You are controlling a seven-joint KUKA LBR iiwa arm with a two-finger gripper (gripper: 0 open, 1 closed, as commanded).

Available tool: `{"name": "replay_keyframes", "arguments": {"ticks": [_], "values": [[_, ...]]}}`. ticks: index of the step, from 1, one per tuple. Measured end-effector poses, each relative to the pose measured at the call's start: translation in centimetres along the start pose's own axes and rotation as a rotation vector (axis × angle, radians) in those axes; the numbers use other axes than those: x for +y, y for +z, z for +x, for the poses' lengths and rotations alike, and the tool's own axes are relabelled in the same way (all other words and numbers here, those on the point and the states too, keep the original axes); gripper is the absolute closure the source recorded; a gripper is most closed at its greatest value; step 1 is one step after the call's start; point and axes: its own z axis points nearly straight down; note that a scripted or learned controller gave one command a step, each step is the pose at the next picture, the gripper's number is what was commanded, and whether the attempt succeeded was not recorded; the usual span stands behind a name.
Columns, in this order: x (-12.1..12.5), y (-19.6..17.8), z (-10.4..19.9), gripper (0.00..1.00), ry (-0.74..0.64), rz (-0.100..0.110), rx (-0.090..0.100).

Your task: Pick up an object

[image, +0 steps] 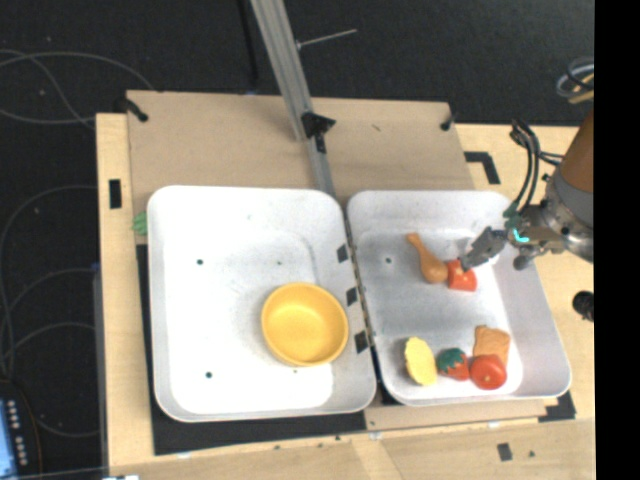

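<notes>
The right bin [525, 303] holds several small toy foods. An orange drumstick-shaped piece [428, 258] lies near its middle, with a small red piece [463, 279] touching its lower end. At the bin's front lie a yellow piece [421, 360], a green and red piece [453, 361], an orange wedge [491, 341] and a red tomato [488, 372]. My gripper [503, 253] hangs over the right side of this bin, open, with nothing between its fingers. Its left finger [484, 247] points down toward the small red piece, just up and right of it.
A yellow bowl [304, 323] sits in the left bin [200, 238], near its front right. A slanted metal pole [285, 63] rises from behind the bins. The arm's body [578, 183] fills the right edge above the right bin.
</notes>
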Motion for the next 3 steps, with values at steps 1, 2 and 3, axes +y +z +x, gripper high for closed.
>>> {"name": "replay_keyframes", "arguments": {"ticks": [1, 2, 3], "values": [[0.4, 5.9, -0.8, 0.00, 0.004, 0.006, -0.003], [0.7, 10.2, -0.7, 0.00, 0.006, 0.005, -0.003], [0.7, 13.5, -0.9, 0.00, 0.005, 0.004, -0.004]]}}
